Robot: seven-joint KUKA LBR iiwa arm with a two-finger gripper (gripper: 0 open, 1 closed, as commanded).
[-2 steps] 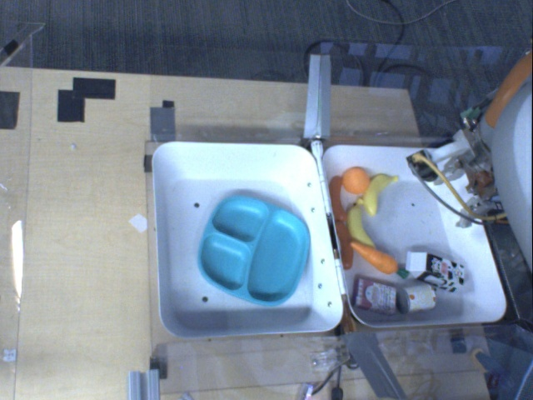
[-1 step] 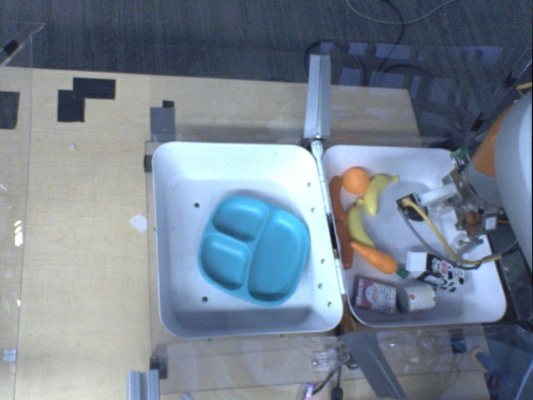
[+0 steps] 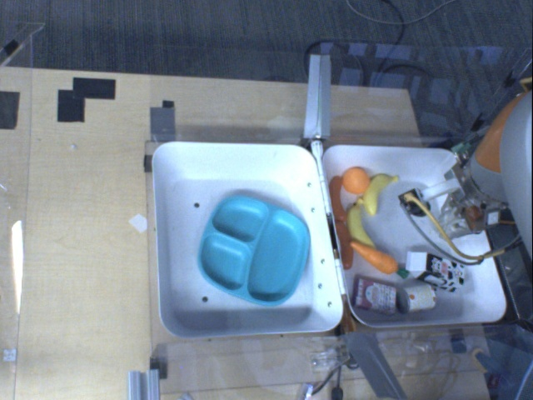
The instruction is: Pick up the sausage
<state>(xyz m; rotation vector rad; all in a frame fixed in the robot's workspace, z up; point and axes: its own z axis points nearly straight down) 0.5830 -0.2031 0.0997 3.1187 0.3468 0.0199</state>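
Sausage (image 3: pixel 338 221) lies lengthwise against the right bin's (image 3: pixel 491 311) left wall, just beside the banana (image 3: pixel 364 209), leaving little finger room on the wall side. Gripper (image 3: pixel 456 211) hovers well apart near the right edge; whether it is open cannot be told.

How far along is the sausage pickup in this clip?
Nothing looks done yet: the sausage lies along the left wall of the right bin, beside the banana and carrot. The gripper sits over the bin's right side, apart from it. Reaching it, grasping and lifting are all left.
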